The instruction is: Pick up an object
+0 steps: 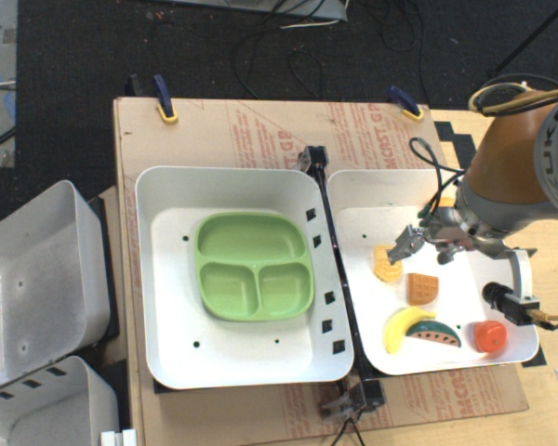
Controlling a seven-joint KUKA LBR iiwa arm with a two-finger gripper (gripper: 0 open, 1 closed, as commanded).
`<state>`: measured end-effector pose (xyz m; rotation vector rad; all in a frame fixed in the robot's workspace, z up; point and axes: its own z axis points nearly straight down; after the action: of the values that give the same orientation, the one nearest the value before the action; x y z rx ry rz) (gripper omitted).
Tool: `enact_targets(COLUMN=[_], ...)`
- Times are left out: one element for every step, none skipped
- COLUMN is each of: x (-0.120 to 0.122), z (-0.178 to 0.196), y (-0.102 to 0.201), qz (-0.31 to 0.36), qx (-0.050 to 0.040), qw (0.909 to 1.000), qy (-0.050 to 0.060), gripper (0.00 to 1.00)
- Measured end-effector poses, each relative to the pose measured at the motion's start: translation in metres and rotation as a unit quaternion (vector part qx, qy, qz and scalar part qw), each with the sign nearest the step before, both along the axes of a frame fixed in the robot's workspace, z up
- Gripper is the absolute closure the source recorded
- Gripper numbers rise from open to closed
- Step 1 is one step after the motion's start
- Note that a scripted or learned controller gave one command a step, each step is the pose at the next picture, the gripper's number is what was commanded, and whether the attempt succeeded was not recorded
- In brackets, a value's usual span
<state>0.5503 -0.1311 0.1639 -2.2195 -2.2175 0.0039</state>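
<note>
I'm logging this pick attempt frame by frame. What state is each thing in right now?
Gripper: low over the right bin, beside the waffle piece, nothing seen between its fingers.
Waffle piece: lying loose in the right bin.
Orange waffle square: lying flat, untouched.
Banana: lying flat, touching the watermelon slice.
Tomato: resting near the bin's corner.
Green divided plate: flat in the left bin, compartments bare.

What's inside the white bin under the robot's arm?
In the right bin: two waffle-like pieces, a banana, a watermelon slice, a red toy. The arm covers its far corner.
</note>
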Motion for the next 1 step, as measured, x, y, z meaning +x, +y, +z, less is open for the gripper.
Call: enact_targets(x=[0.0091], z=[-0.0545], y=[-0.0033], qz=[-0.001], qx=[-0.0004], qw=[1.0], qy=[-0.001], gripper=[0.0])
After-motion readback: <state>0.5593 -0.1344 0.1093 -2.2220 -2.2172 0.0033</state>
